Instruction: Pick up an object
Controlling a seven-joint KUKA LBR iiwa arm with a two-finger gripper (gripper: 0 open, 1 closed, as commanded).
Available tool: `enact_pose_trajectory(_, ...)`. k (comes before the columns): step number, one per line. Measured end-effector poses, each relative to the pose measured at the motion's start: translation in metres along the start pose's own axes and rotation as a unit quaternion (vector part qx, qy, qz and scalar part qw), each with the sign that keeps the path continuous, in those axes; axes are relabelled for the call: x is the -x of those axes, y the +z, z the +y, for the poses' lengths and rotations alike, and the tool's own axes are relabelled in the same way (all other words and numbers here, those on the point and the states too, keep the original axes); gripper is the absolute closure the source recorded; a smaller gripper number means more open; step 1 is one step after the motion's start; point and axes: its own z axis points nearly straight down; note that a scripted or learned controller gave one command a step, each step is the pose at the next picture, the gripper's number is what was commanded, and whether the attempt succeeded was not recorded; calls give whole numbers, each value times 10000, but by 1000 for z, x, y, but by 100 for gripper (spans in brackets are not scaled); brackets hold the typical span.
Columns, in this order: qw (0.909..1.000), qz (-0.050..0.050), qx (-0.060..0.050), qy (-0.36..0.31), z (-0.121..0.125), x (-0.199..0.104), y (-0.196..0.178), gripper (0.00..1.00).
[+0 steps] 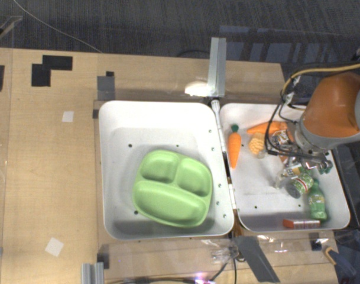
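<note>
In the right shallow white bin (250,209), the grey arm's gripper (293,169) hangs low over a green bottle (316,203) and a dark round can (300,187), its finger state impossible to tell, while a toy orange carrot (234,148) lies near the divider and a green sectioned plastic plate (172,187) fills the left bin (117,158).

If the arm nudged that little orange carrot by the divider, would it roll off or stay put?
The small orange toy carrot with a green top looks round and tapered, so a sideways push would probably roll it in a curve. It lies close to the right white bin's left wall, which would likely stop it. Its smooth surface may be slippery.
</note>
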Motion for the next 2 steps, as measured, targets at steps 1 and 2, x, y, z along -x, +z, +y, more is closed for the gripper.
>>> enact_pose_trajectory(1,9754,-11,-6,-2203,7,-19,-1,0)
enact_pose_trajectory(2,9439,22,10,-3302,23,80,1,0)
